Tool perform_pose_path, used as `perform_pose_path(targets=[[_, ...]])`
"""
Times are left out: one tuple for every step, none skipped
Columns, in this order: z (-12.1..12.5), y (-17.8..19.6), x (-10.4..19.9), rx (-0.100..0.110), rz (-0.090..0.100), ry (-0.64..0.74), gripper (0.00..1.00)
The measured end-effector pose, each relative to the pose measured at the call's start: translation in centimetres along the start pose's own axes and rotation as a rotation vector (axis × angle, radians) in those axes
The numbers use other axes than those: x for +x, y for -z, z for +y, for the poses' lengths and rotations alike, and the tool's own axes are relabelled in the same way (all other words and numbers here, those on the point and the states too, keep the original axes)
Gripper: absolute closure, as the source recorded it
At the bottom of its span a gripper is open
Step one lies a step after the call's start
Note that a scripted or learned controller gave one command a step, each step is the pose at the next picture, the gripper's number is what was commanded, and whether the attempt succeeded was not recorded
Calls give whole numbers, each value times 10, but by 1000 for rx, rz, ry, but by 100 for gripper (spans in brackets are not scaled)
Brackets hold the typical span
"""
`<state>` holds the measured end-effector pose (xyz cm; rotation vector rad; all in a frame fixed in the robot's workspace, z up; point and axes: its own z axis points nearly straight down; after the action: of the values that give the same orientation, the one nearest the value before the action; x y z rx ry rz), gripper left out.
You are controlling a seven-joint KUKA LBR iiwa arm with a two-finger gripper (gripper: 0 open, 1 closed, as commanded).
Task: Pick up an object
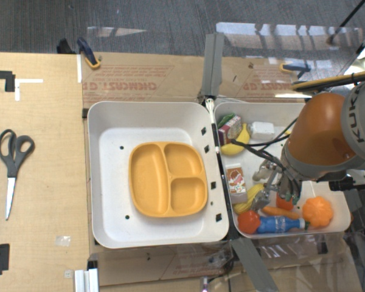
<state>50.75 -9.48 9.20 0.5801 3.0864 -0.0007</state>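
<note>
The gripper (272, 184) hangs low in the right bin (340, 222) among toys, above a carrot (281, 212) and tomato (248, 222); its grip state cannot be told

Bright, even light falls from above, with soft, faint shadows inside the left bin (103, 181). Glare whitens the clear panels (274, 32) at the top and the upper right corner. Focus is fair, though small things in the right bin (344, 218) look slightly soft
</note>
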Motion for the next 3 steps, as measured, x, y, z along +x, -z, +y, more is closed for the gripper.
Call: perform_pose_path(targets=[[0,9,-1,0,-3,3,100],[-31,146,-43,0,-2,-76,100],[32,10,-108,0,-3,-359,100]])
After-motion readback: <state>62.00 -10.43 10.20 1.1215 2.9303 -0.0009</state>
